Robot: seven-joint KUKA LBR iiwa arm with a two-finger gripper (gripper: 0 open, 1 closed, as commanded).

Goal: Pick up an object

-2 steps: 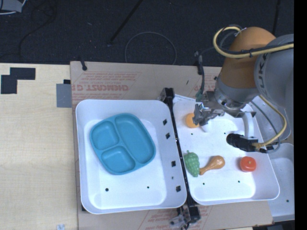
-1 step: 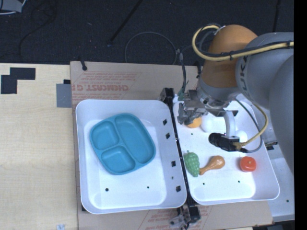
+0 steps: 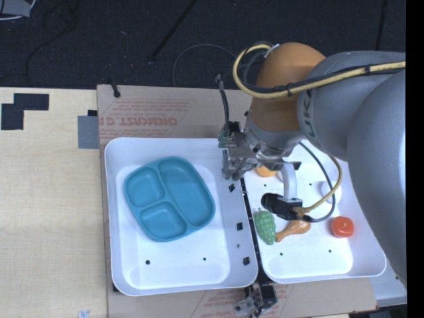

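My gripper [image 3: 233, 166] hangs over the left edge of the right bin [image 3: 358, 260], just by the divider between the two bins. Just to its right lies a small orange piece [image 3: 265, 172], partly hidden under the wrist. Further forward in the same bin are a green bumpy object [image 3: 265, 227], a tan drumstick-shaped toy [image 3: 295, 228] and a red tomato-like piece [image 3: 342, 226]. Nothing shows in the gripper's grasp.
A blue three-compartment plate [image 3: 169, 197] lies in the left bin [image 3: 132, 270]. The big grey arm and its orange band [image 3: 285, 78] cover the back right of the right bin. A black cable part [image 3: 281, 205] hangs over the toys.
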